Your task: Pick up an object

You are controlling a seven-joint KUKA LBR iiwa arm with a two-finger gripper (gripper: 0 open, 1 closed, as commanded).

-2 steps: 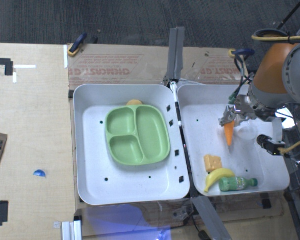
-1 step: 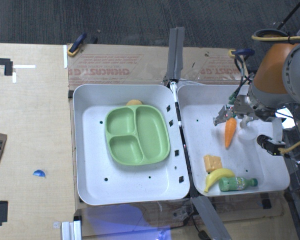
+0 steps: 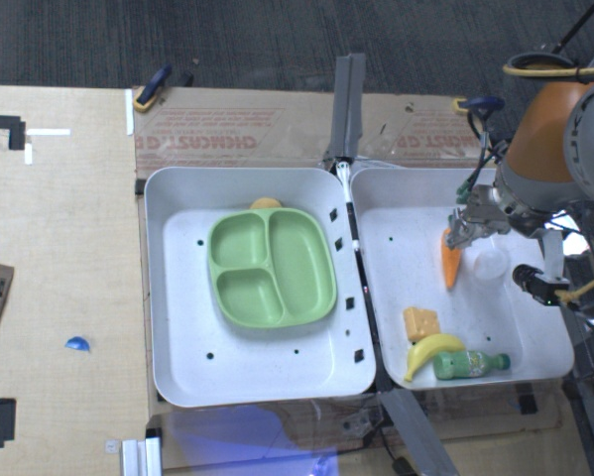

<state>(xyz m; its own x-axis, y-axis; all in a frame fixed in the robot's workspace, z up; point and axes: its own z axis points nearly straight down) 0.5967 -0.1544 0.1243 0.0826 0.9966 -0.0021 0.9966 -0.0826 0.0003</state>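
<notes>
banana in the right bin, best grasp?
Grip the banana mid-curve, from above, fingers across its narrow width. It lies flat, with the green bottle touching its lower right side and the orange block just above, so I'd set the fingers carefully in those tight gaps.

The carrot (image 3: 449,262) is a small orange cone, hanging point-down in the right bin (image 3: 396,216), its broad top pinched between the fingers of the gripper (image 3: 459,234) at the bin's far right part. Its tip points toward the bin floor; whether it touches the floor cannot be told. Nearer the front of the same bin lie three more things, close together: a pale orange block (image 3: 421,322), a yellow banana (image 3: 430,352) curved just below it, and a green bottle (image 3: 469,364) lying on its side, its base against the banana's end.
</notes>
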